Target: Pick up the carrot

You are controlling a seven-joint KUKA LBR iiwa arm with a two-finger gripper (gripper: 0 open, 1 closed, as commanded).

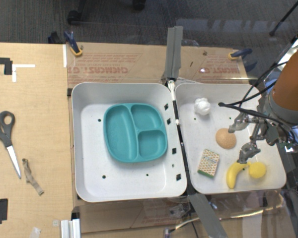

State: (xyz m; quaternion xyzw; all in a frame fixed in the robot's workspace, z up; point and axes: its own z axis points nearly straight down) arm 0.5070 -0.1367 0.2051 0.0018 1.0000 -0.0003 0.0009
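My gripper point(240, 143) hangs over the right bin point(191, 133), reaching in from the right. Its two fingers point(246, 154) stand apart, and only bare bin floor shows between them. The upper fingertip is just right of a brown rounded item point(226, 138). The lower fingertip sits just above a yellow banana point(234, 174) and a yellow lemon point(257, 170) at the bin's front right.
The right bin also holds a white lumpy item point(202, 106) near the back and a small speckled green-edged block point(208, 162) at the front. A teal divided plate point(136, 132) lies in the left bin point(79, 133). Scissors point(6, 138) lie on the bench at left.
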